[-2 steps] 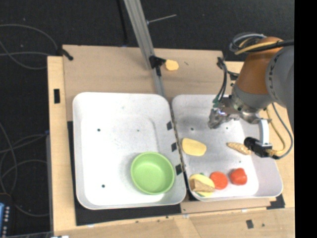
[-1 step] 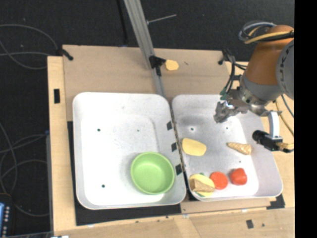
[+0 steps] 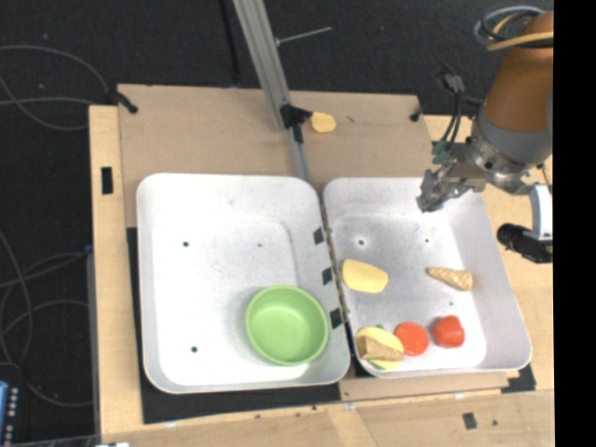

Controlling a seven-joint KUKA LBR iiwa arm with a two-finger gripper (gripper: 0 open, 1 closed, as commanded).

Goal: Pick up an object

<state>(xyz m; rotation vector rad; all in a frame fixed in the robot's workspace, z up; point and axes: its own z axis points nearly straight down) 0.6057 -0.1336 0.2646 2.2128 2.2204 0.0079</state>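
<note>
five bits of toy food are sitting in the right bin [image 3: 484, 222], the yellow piece [image 3: 364, 276] nearest the middle, while the gripper [image 3: 436, 192] is hanging over the far rim holding nothing, probably lining up a grab.

We're looking at the arm [image 3: 517, 101] now, and what we get is a fat, rounded orange band, almost copper in this light, sitting on top of a smooth grey wrist section that curves in below it. Up above the orange we can make out a pale loop of cable [image 3: 503, 21], and down the arm's side we see a cluster of thin dark cables [image 3: 456, 110] running toward the tool end. At the tip we have the gripper [image 3: 436, 192], a small, dark grey, boxy piece of metal, too blurred for us to pick out screws or markings.
</note>
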